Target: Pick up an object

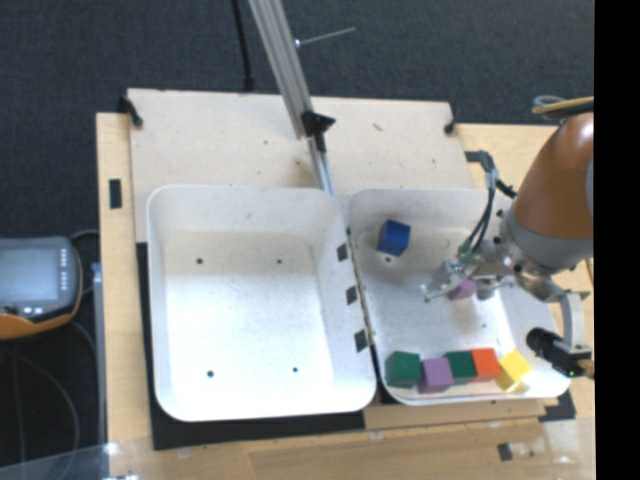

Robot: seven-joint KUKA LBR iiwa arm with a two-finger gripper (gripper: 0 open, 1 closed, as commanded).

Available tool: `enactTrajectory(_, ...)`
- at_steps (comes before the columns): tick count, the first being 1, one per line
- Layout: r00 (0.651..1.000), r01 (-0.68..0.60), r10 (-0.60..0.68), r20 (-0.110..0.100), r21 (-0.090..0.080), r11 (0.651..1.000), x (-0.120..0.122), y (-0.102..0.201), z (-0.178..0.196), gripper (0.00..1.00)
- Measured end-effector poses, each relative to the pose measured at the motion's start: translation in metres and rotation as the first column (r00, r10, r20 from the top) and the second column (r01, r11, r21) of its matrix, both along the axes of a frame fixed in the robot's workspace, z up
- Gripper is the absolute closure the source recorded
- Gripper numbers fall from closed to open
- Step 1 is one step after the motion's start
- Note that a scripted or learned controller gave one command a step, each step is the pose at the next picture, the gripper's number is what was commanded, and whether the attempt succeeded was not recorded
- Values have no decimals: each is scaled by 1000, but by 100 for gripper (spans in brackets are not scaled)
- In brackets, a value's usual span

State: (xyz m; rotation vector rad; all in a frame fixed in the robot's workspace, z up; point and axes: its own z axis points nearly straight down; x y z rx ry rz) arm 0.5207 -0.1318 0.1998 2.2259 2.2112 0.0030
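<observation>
The arm's metal gripper (455, 280) hovers mid-bin in the right white plastic bin (425, 206), seemingly clamped on a small purple block (462, 289), blue foam cube (393, 237) at ten o'clock.

Left bin (180, 298): white moulded plastic, smooth, faintly speckled with dark marks.
Right bin (400, 213): the same white plastic, smooth, with a soft sheen.
Bench (115, 158): pale wood, matt, light grain.
Board (220, 138) behind the bins: off-white, matt, flat, with small dark flecks.
Mast (280, 53): ribbed metal extrusion, silvery, satin finish.
Blue block (393, 237): matt, looks like foam or painted wood; which cannot be told.
Row of blocks (455, 368): green, purple, green, orange, yellow; matt, unglazed faces.
Arm band (555, 178): orange, smooth, semi-gloss shell.
Gripper (458, 286): bare grey metal parts, dull sheen.
Floor (120, 28): dark carpet, rough woven texture.
</observation>
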Motion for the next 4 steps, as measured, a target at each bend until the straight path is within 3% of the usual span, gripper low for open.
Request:
enactTrajectory(1,1000,-11,11,1,-3,1000,62,3,-105,0)
enactTrajectory(2,1000,-10,10,5,-3,1000,107,-41,-65,0)
enactTrajectory(3,1000,-3,3,-1,-1,1000,37,-58,-6,0)
enactTrajectory(4,1000,-13,13,0,0,1000,135,-68,-79,0)
